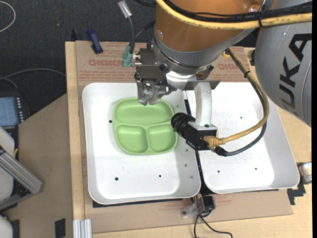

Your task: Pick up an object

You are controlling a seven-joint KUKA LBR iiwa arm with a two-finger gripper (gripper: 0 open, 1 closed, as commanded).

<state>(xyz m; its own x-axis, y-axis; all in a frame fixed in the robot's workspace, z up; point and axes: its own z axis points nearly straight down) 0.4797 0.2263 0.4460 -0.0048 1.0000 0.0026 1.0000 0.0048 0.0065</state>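
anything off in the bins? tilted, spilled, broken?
Nothing stands out. The green divided plate lies flat and intact in the left bin, slightly rotated relative to the bin edges. The gripper hovers over the plate's far rim. No spills seen.

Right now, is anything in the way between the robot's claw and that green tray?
Nothing visible. The gripper hangs right over the back rim of the green divided plate, the lone object seen in the left bin, with no item seen between them.
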